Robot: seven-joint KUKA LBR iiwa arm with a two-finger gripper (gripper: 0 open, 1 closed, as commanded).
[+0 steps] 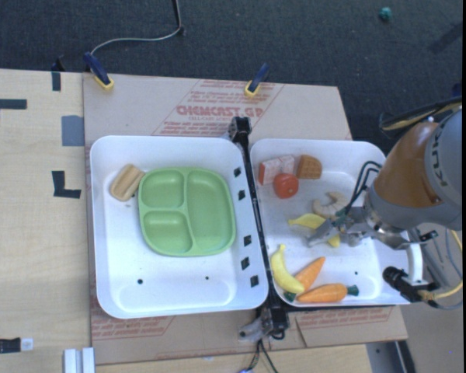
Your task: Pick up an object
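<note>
The right bin (373, 155) holds several toy foods. At its back lie a pink and white block (270, 168), a brown piece (308, 166) and a red tomato (286, 185). A beige piece (325, 204) and a yellow piece (306, 221) lie mid-bin. A banana (283, 270) and two carrots (311, 271) (325, 293) lie at the front. My gripper (331, 233) is low in this bin, right beside the yellow piece and just in front of the beige one. The grey arm with its orange band (408, 169) comes in from the right.
The left bin (109, 270) carries a green divided plate (186, 212) and a tan bread piece (126, 182) at its back left. A black divider (248, 200) separates the bins. Cardboard lies under both, clamped at the back.
</note>
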